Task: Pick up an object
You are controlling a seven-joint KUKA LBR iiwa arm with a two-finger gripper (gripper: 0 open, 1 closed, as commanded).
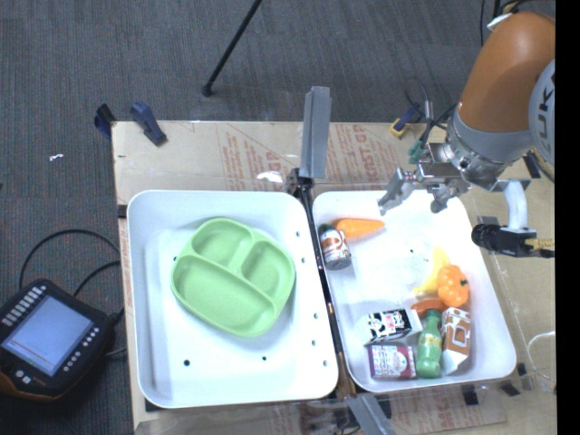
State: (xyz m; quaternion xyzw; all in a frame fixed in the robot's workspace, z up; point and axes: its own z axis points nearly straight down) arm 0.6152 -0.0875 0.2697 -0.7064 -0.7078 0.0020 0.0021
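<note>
Above the bench (227, 148), the arm's pincer (418, 193) hovers, fingers apart and empty, over the right bin (494, 270); the approach is under way, and next it must descend onto the nearby toy carrot (360, 228).

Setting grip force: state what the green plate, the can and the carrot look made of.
Green plate: likely plastic, matte, moulded compartments in one even colour.
Can: probably metal, with a printed label and a shiny rim.
Carrot: seems a plastic toy, smooth, uniform orange.
</note>
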